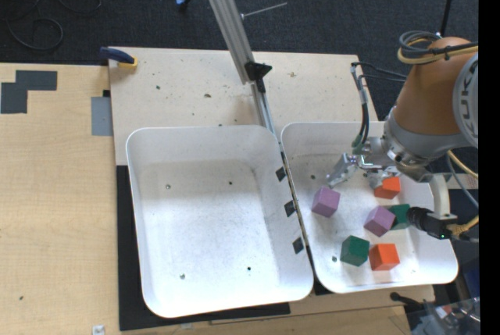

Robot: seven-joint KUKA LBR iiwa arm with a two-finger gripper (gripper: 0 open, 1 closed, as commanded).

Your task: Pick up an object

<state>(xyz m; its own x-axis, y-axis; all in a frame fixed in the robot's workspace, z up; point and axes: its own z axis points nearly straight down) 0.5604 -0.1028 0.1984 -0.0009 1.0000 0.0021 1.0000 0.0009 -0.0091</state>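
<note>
Purple block (326, 201) just below gripper (341, 172).

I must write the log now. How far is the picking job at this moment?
Nothing looks picked yet: every block lies on the floor of the right bin. In hand: the end effector hangs low above the purple block, with nothing visible between its fingers. Left: closing on a block and lifting it.
</note>
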